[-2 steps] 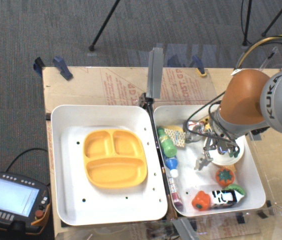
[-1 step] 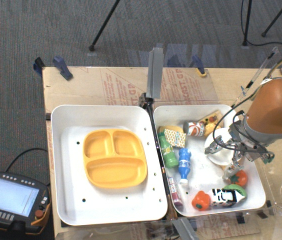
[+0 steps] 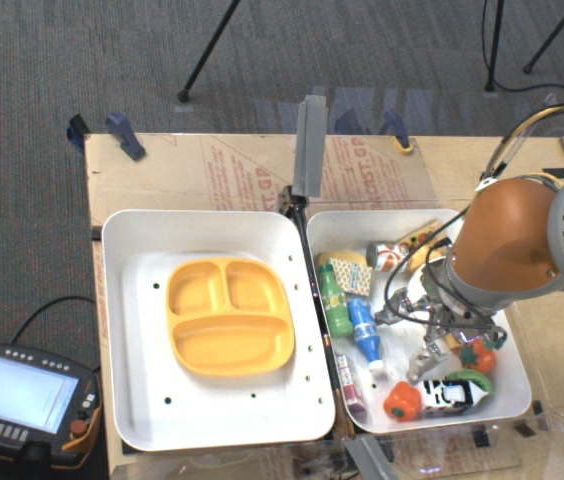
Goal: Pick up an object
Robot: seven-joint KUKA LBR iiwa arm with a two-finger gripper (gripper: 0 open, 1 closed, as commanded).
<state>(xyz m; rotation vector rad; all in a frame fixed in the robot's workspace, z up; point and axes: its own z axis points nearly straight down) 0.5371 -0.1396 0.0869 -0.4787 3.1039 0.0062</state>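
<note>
From above, the gripper point(image 3: 440, 353) hangs low in the right bin point(image 3: 518, 363) among a heap of small objects, just above a black-and-white toy point(image 3: 449, 395) with an orange ball point(image 3: 402, 401) beside it. A green bottle point(image 3: 335, 301) and blue bottle point(image 3: 364, 332) lie near the divider. The left bin point(image 3: 132, 268) holds a yellow divided plate point(image 3: 230, 315).

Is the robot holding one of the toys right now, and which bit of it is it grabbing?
It cannot be told. The gripper hangs low in the right bin among the toys, beside the orange toy, but the view is too cluttered to show a hold.
</note>
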